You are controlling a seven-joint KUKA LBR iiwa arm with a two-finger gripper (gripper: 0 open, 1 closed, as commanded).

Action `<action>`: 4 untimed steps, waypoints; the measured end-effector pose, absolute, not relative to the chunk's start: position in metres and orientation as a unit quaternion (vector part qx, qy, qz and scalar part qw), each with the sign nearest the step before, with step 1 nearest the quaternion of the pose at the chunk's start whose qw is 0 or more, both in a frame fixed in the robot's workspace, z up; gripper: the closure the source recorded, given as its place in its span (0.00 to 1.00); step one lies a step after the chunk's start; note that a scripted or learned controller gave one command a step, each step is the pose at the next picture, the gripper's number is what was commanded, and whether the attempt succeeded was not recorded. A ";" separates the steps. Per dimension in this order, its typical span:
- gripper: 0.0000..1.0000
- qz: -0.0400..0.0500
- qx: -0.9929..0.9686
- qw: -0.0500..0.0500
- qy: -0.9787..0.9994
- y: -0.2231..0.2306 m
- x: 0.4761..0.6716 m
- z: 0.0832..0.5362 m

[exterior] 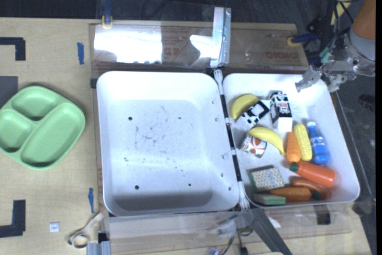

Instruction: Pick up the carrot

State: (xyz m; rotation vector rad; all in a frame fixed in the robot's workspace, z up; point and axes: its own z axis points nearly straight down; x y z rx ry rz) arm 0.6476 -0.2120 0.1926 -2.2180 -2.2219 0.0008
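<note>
You are at the very start of this job: nothing has been lifted. The grey arm with its orange band sits at the upper right, and its pincer (319, 77) hangs over the far right corner of the right-hand shallow white bin (346, 146), well apart from the target. From this slanted view you cannot tell whether the pincer stands wide or narrow, but nothing shows between its tips, so treat it as carrying nothing.

The carrot, a long orange plastic toy with a darker tip (293, 193), lies on its side along the near wall of that right bin. It is crowded: a green flat piece (268, 200) lies just beside its left end, a small square patterned sponge-like pad (267, 177) sits just above it, and a fatter orange-red plastic vegetable (315, 173) lies right behind it, close enough that the two may be touching. Mind that second orange piece; you could easily mistake it for the target.

Further back you have a yellow corn cob (302, 141), a blue plastic bottle (318, 147), two yellow bananas (266, 137) and a black-and-white carton (280, 106). The left-hand white bin (119, 188) and the green divided plate (39, 126) on the wooden worktop (48, 45) play no part.

What remains, by my reckoning, is everything: travel toward the near wall, descend, close, lift.
</note>
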 end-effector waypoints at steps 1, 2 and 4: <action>0.00 0.000 -0.671 0.001 -0.742 -0.176 0.569 0.122; 0.00 -0.001 -0.692 0.007 -0.722 -0.175 0.599 0.089; 0.00 0.000 -0.667 0.000 -0.745 -0.171 0.603 0.247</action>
